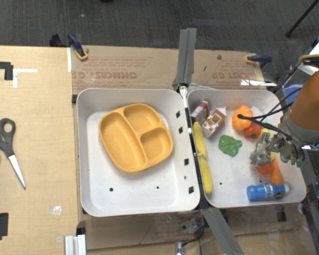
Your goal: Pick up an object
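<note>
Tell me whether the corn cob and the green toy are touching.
Apart. The camera view shows bare white bin floor between the corn cob along the right bin's left wall and the green toy.

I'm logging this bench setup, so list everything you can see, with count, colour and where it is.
Divided plate: 1, yellow-orange, left bin.
Banana: 1, yellow, right bin, left wall.
Small cartons: 2, brown and white, right bin, top.
Green piece: 1, right bin, middle.
Orange fruit: 1, right bin, top.
Bottle: 1, blue, right bin, bottom.
Scissors: 1, grey, bench at left.
Gripper: 1, metal, over right bin.
</note>
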You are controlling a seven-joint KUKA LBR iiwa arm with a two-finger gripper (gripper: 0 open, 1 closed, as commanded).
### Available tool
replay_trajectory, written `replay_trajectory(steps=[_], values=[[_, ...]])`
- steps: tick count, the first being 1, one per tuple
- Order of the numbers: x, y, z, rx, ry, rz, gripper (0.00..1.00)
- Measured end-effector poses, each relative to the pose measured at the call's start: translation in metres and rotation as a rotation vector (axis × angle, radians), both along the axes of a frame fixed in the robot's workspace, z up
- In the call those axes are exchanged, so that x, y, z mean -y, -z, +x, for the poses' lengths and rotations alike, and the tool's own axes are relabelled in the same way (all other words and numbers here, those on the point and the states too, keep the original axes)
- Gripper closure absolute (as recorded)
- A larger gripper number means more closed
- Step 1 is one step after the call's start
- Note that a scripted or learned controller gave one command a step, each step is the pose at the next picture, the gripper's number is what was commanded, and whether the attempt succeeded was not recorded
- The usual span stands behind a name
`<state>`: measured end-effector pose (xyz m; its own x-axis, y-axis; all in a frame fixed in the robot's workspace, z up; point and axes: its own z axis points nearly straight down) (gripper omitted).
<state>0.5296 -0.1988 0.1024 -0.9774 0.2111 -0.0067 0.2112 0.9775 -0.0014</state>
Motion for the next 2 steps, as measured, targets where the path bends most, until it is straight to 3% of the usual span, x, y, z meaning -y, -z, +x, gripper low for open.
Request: replay_trajectory(steps=[1,2], values=[[0.000,0.000,0.000,0.000,0.000,0.000,0.00],[0.005,0.007,-0.035,0.009,0.157,0.001,0.00]])
